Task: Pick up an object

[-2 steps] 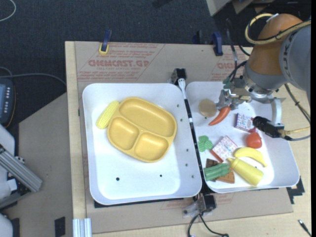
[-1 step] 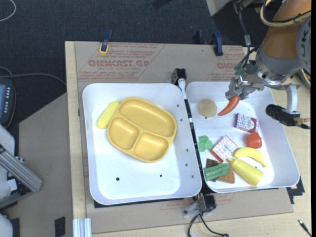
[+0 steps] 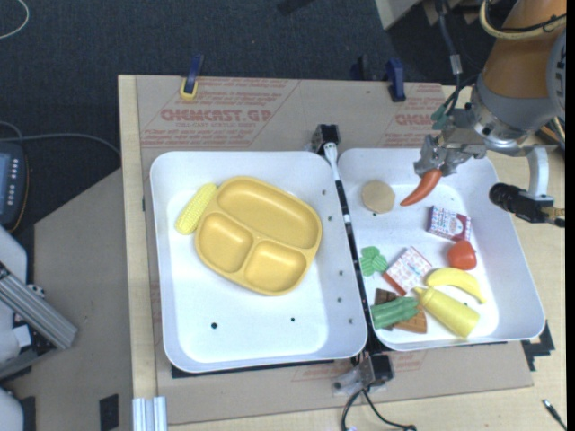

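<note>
Gripper [image 3: 437,165] at two o'clock, fingers closed on chilli [image 3: 421,188], held above right bin [image 3: 526,281], near cookie [image 3: 378,197].

Look at the brown cardboard sheet [image 3: 269,106] under the two white bins: red print reads "CHEMCAST GP" behind the left white bin [image 3: 171,268]. You'll find a partial repeat behind the right white bin [image 3: 526,281], too cropped to read. Small packages there: print illegible.
</note>
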Robot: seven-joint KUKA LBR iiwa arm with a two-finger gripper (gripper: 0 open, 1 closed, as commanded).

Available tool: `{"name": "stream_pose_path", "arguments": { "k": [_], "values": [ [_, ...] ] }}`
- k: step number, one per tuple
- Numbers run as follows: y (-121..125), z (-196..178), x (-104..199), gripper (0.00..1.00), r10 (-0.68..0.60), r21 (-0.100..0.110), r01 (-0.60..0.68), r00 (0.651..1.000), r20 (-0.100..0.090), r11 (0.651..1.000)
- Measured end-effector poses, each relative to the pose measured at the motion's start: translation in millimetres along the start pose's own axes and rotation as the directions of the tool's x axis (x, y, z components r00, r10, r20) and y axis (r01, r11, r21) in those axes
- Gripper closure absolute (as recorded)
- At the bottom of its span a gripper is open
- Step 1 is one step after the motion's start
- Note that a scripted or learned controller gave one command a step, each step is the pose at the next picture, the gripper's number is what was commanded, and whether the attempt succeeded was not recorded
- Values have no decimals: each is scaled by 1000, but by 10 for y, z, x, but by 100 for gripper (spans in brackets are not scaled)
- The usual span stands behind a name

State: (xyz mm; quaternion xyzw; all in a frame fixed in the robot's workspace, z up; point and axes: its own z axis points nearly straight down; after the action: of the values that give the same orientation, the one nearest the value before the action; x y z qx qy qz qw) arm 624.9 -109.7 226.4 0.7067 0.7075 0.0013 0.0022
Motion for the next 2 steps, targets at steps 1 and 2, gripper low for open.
{"name": "stream_pose_path", "arguments": {
  "k": [1,2],
  "values": [
    [-383,104,303,100,-1,10,1,1000,-3,1000],
    [-749,-91,605,100,-2,8,2,1000,-4,1000]
  ]
}}
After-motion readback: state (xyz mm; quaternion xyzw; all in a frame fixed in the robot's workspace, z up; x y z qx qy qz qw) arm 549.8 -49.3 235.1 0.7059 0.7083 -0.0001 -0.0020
